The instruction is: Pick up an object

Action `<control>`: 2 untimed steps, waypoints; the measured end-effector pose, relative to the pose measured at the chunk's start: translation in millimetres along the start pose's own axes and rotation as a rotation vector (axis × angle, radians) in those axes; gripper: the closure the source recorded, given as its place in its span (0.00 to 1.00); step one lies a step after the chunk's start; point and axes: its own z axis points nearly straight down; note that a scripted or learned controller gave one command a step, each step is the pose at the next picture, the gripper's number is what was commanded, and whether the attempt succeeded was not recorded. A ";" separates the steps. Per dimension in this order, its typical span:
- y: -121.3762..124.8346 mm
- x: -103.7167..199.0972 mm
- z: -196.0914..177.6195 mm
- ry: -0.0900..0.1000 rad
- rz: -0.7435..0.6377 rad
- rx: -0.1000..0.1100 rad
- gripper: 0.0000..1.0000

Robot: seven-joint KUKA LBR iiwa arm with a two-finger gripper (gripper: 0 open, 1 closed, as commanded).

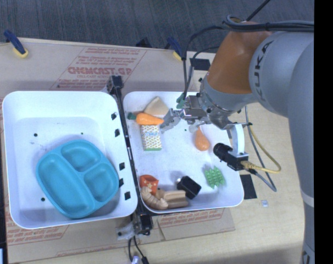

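My gripper [173, 119] hangs over the upper middle of the right bin [232, 194], just right of an orange carrot [146, 118] and a beige wedge [157, 106]. Below the carrot lies a small white and green box [151, 137]. An orange oval piece [201, 141] lies under the wrist, slightly to its right. Nothing visibly sits in the gripper. The arm's grey body and orange band [232, 59] cover the bin's upper right corner.
A green bristly piece [214, 176], a black block [188, 187], a red piece [148, 181] and a tan bun-like item [167, 198] lie along the right bin's near side. The left bin [23, 114] holds a blue divided plate [77, 177].
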 end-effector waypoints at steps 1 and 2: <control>51.2 38.0 42.2 -0.002 -0.273 -0.002 0.00; 93.4 39.6 41.7 -0.002 -0.301 -0.002 0.00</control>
